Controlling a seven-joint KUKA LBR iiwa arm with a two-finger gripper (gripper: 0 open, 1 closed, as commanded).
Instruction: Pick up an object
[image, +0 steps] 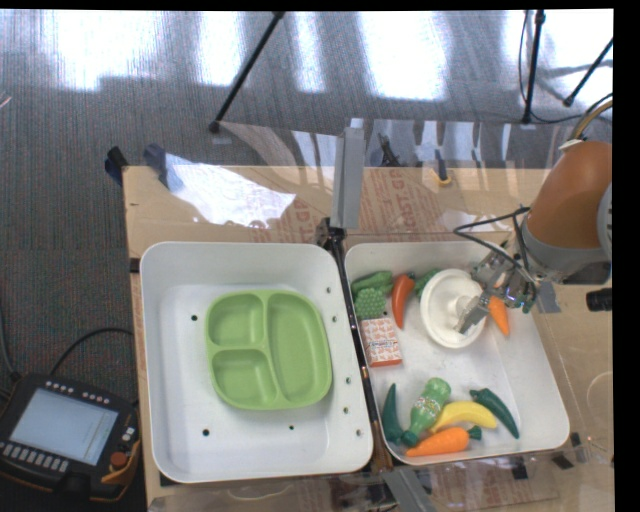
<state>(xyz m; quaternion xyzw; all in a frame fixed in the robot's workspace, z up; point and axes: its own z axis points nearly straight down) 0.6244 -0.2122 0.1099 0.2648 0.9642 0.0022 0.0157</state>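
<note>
Down at the front of the right bin (545, 385) sits a little pile of toy food: an orange carrot (437, 443), a yellow banana (463, 413), a green bottle (427, 402) and a couple of dark green peppers (497, 411). Further back there's a small pink carton (380, 342), a textured green veggie (371, 300), an orange pepper (401, 298) and a white bowl (448, 310). The claw (478, 312) hangs right over the bowl's right rim, and honestly I can't tell how it's set from here. Another orange carrot piece (498, 315) lies just beside it. Left bin (170, 390) on the table (250, 205) has a green divided plate (268, 349).
</note>
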